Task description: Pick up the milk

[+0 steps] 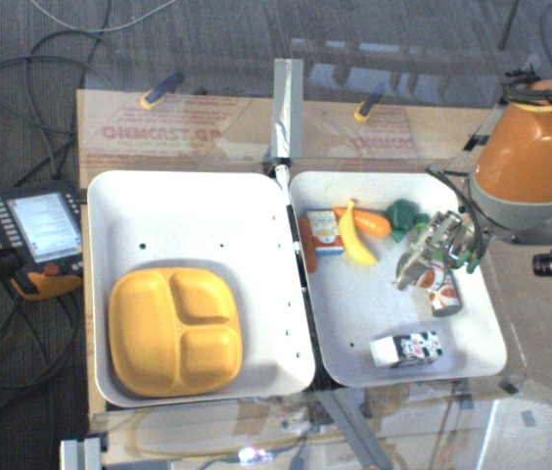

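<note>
A: Camera view, items to be listed by size. What was recorded first?

B: Two shallow white bins were recorded side by side. In the left bin, a yellow divided tray was seen lying toward the near left corner. The right bin was noted as holding several smaller goods.

A: And the arm?

B: The arm's orange band was seen at the right edge, above the right bin's far right corner. The gripper was observed low over the right side of that bin, its pale fingers splayed apart and nothing seen between them.

A: Where was the milk logged?

B: The milk, a small white carton with dark print, was found lying on its side near the front edge of the right bin, well apart from the gripper.

A: Remaining entries?

B: A yellow banana was listed just beside a small blue-and-white carton. An orange carrot-like piece and a green item were listed behind the banana. A red-and-white packet was noted just beside the gripper.
</note>
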`<state>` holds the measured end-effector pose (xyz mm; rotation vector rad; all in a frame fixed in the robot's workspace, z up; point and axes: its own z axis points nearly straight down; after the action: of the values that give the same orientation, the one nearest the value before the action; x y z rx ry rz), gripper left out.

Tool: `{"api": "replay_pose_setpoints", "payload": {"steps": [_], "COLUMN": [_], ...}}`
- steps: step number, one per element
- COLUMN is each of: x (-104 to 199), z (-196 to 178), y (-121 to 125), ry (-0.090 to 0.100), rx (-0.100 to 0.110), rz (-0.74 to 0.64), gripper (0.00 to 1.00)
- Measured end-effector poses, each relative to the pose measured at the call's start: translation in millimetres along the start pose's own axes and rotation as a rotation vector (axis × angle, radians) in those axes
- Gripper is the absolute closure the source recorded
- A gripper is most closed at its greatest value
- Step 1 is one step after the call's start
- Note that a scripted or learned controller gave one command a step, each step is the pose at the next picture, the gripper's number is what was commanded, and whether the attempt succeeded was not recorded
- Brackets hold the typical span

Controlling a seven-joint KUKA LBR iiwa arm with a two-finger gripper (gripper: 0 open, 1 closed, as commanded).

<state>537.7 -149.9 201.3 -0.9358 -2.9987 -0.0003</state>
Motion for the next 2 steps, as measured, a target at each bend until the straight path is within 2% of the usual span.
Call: {"api": "replay_pose_setpoints", "payload": {"steps": [1, 2], "x": [-27, -83], "z": [-10, -95], "y": [57, 24], "ry": [-0.003, -0.005], "rx": [-0.002, -0.001], "rz": [-0.207, -0.393], "gripper": [1.0, 1.0]}}
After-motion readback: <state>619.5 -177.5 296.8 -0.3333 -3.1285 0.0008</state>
